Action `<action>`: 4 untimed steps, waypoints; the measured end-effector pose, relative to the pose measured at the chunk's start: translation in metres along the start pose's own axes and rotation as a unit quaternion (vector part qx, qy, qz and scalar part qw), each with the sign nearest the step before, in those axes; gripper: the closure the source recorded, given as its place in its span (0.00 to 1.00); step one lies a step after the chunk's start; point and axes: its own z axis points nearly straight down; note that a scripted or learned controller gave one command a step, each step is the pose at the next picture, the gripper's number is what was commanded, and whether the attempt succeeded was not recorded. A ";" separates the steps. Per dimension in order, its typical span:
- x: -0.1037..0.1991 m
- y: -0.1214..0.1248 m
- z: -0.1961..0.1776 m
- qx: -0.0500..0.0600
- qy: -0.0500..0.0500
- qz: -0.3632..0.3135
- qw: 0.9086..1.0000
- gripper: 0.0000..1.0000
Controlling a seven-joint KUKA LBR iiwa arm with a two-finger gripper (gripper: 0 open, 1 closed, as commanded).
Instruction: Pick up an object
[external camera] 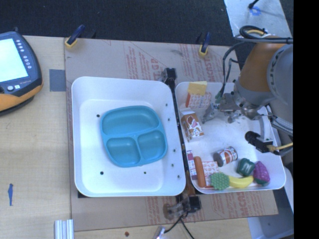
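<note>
Along the near edge of the right bin lay a row of toy food: a hot dog, a green leafy piece, a banana, a dark green vegetable and purple grapes, with a small can on its side just behind them. Farther in stood a brown carton, tilted, its long axis running roughly toward the far side, and beyond it a box with a yellow top. The gripper hung over the bin's far half, holding nothing; whether it was wide or narrow could not be told. The carton lay just to its left, probably the nearest candidate. The left bin held a blue divided plate.
</note>
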 end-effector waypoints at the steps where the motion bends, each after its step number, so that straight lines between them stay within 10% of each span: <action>1: -0.001 -0.001 -0.007 0.004 0.000 -0.001 1.000 1.00; 2: -0.001 -0.001 -0.007 0.004 0.000 -0.002 1.000 0.00; 3: -0.001 -0.002 -0.013 0.007 0.000 -0.003 1.000 1.00; 4: -0.030 -0.085 -0.130 -0.006 0.001 0.004 1.000 1.00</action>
